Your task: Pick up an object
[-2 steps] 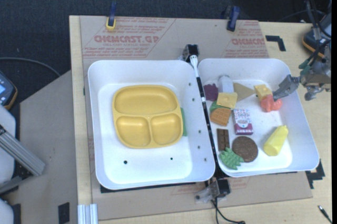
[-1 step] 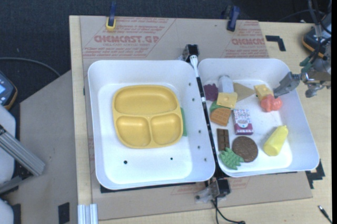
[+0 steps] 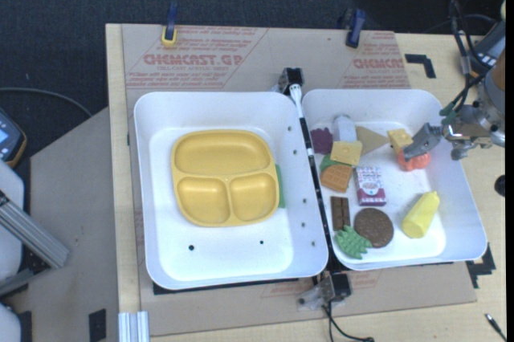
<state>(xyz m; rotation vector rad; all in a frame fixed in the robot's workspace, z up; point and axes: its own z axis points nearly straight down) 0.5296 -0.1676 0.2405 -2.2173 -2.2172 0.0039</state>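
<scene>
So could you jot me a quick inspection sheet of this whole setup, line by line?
Surface: a bench with cardboard sheeting bearing two white bins side by side.
Job's things: the right bin holds toy food, among them a yellow corn-like piece, a brown round patty, a red-and-white packet and an orange piece.
Clutter: the left bin holds a yellow divided plate.
Grippers: the gripper hovers over the orange piece near the right bin's far right; whether it grips anything is unclear.
Cables: a black cable trails off the bench's near edge.
Surroundings: dark floor; blue clamps on the far edge.
</scene>
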